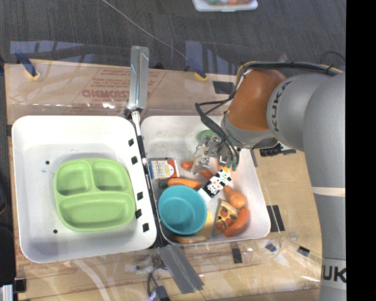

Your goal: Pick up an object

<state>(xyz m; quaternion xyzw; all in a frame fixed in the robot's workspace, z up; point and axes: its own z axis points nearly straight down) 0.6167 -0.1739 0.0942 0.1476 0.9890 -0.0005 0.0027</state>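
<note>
Two white bins sit side by side on the worktop (282, 200). The left bin (29, 176) carries a green divided plate (94, 194), lying flat, three compartments, nothing on it that I can make out.

The right bin (170, 132) is crowded toward its near half. A teal bowl (182, 210) stands upright near the front wall. Just behind it lies an orange carrot-shaped piece (184, 183), and behind that a small carton (162, 169) with an orange and blue label; print too small to read. To the bowl's right: a pizza-slice toy (223, 216), an orange-red piece (238, 222) curving along the front corner, another orange lump (235, 198). A black-and-white patterned block (216, 184) lies among them. Something pale shows under the bowl's front edge, mostly hidden. A yellow bit at the bowl's right rim, unclear.

The arm (305, 111) comes in from the right, orange band over the bin's far right corner, cables looped around it. The end effector (212, 154) hangs low inside the right bin, above the patterned block and beside a small red piece (187, 166). Clear or glassy parts and wiring clutter the tip; whether it is open or closed I cannot tell, and nothing is visibly gripped. The wrist covers the bin's back right wall.

A grey bar (139, 76) stands at the seam between the bins. A white tray (225, 5) is cut off at the top.
</note>
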